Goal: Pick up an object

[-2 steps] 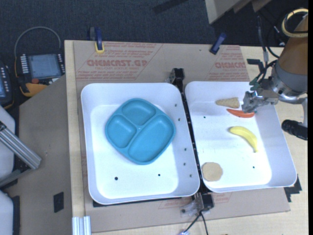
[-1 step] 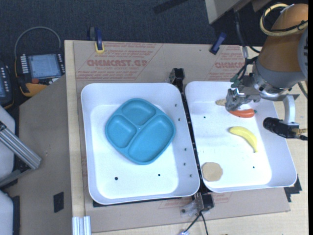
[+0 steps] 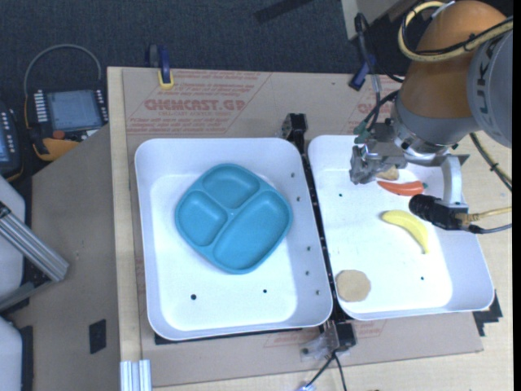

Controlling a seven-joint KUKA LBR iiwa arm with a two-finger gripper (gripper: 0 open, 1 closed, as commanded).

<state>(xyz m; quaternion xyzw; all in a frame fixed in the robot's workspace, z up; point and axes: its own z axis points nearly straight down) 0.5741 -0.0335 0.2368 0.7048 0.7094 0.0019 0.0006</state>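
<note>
Gripper (image 3: 368, 166) sits low over the far-left part of the right bin (image 3: 464, 296). Can't tell whether it's spread, pressed together or pinching anything: it reads as a dark metal cluster from this angle.

Right bin contents:
- red-orange pepper-like piece (image 3: 400, 186), just beside the gripper toward the bin's right edge, touching or nearly touching it
- small tan piece (image 3: 391, 172) at the gripper, mostly hidden; can't tell what it is
- yellow banana (image 3: 409, 228), mid-bin, nearer than the red piece and apart from it
- round tan cookie-like disc (image 3: 353, 285) at the near-left corner, close to the bin's left wall

Obstructions: a black cylindrical part (image 3: 435, 211) with a cable attached hangs over the right side of the bin, between the red piece and the banana's right end. The arm's grey and orange body (image 3: 444, 63) covers the bin's far-right corner.

Left bin (image 3: 155, 218) holds a blue divided plate (image 3: 234, 217), roughly centred and turned at an angle, with bare white floor all round it, widest along the near edge.

The bins meet at a dark centre seam, clamp (image 3: 295, 125) at its far end. Open floor in the right bin: near-right corner, and the strip between disc and banana.
</note>
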